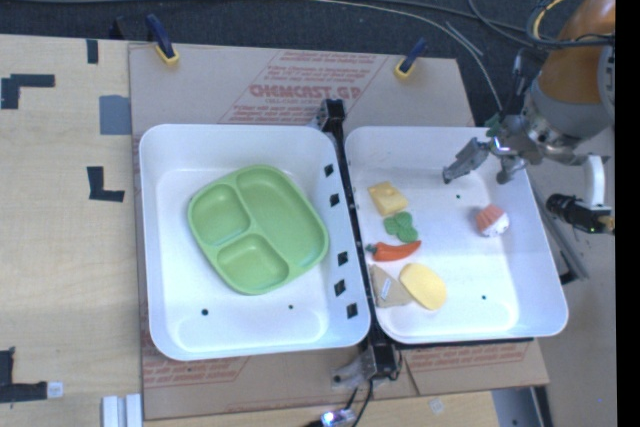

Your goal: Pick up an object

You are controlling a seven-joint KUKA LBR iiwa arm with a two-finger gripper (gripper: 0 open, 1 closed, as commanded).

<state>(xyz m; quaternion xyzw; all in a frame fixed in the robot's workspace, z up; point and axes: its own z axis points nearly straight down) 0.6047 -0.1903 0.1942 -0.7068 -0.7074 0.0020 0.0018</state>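
Note:
The right bin (pixel 520 315) holds several toy foods: a yellow cheese-like block (pixel 389 198), a green leafy piece (pixel 402 227), a red-orange chili (pixel 396 251), a yellow lemon-shaped piece (pixel 424 286) on a tan wedge (pixel 388 287), and a pink-and-white piece (pixel 490 220). My gripper (pixel 485 162) hangs over the far right part of this bin, above and just beyond the pink-and-white piece. Its two dark fingers (pixel 460 165) are spread open with nothing between them.
The left bin (pixel 160 165) holds a green divided plate (pixel 258 228). A black divider (pixel 345 215) joins the bins. Cables run across the dark floor at the back, and two clamps (pixel 160 40) pin the cardboard sheet under the bins.

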